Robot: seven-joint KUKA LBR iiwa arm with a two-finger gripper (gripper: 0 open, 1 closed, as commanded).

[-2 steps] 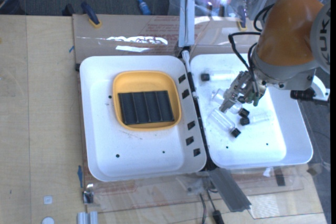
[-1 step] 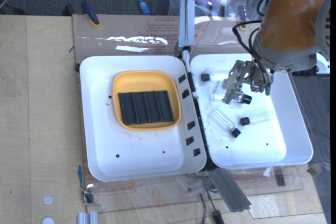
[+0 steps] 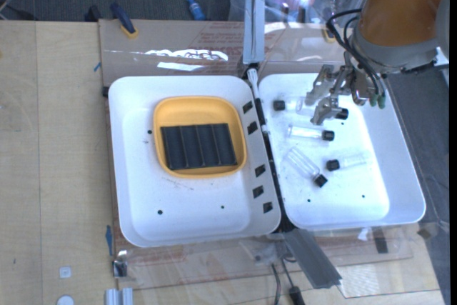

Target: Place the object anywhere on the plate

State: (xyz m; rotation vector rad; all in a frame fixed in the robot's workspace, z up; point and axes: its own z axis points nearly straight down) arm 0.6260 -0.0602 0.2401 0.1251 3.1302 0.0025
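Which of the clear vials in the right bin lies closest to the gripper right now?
The upper vial, its black cap pointing right, just below the gripper. The other two vials lie farther down the right bin.

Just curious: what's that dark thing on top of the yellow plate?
A black ribbed rectangular block lies flat on the yellow plate, covering its middle. Whatever is beneath the block is hidden.

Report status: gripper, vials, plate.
Gripper low over right bin, above clear vials. Yellow plate in left bin carries black ridged block.
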